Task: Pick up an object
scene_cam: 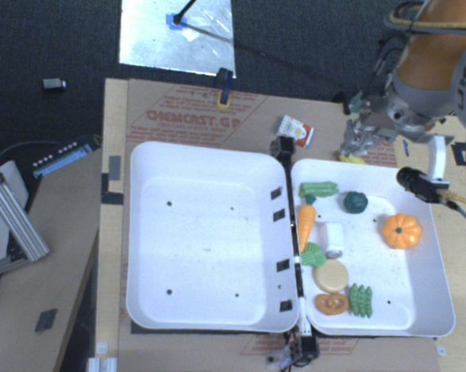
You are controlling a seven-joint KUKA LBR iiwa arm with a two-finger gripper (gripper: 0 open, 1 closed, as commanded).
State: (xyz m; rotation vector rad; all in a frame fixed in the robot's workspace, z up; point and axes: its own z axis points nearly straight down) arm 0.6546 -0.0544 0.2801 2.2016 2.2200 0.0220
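Observation:
The right bin (428, 294) holds several toy foods: a green pod (319, 189), a dark green lump (354, 202), an orange pumpkin (401, 230), a carrot (305, 220), a white block (334, 237), a beige disc (331, 275), an orange slice (331, 304) and a ridged green piece (359, 300). My gripper (361, 142) hangs over the bench just beyond the right bin's far rim, above the pod and the lump. A small yellow thing (350, 157) shows right below it; whether it is held is unclear.
The left bin (205, 243) lies beside the right one, joined at a black hinge strip. A red-and-white packet (295, 131) lies on the cardboard behind the bins. A black cable part (420, 185) crosses the right bin's far right corner.

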